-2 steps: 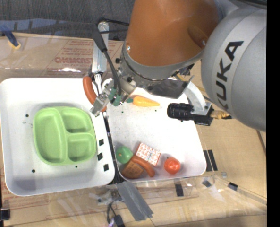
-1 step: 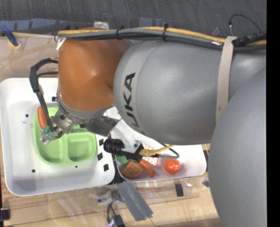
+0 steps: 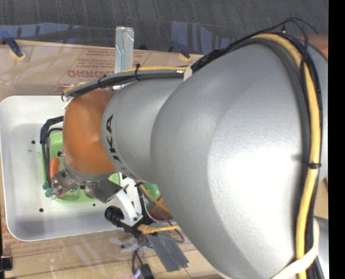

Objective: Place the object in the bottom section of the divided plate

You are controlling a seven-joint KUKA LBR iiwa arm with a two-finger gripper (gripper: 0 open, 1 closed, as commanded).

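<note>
The big grey arm with its orange band [image 3: 85,135] fills most of the frame from the right, reaching down over the shallow white plastic bin [image 3: 15,156] at the left, and its wrist sits directly above the bright green divided plate [image 3: 51,156], of which only slivers show at the left centre of the frame. The gripper [image 3: 60,185] is down at the plate's lower-left part, largely masked by the wrist hardware, so I cannot tell how it is set or whether it has anything in its grasp. A small orange-red object [image 3: 54,166] shows just beside the wrist, over the green plate; it may be the thing to be placed, though I cannot tell whether it lies on the plate or is carried (the wrist hides the contact). To do this step well, I judge the arm should come straight down over the plate's lower compartment, keep clear of the dividing ridges, and release low, so the piece does not bounce into a neighbouring section. Which compartment lies under the tool now cannot be made out. By count: one arm, one gripper, one green plate, one orange-red object and one white bin in sight at the left, resting on one brown cardboard sheet [image 3: 160,60] along the upper part of the frame.
</note>
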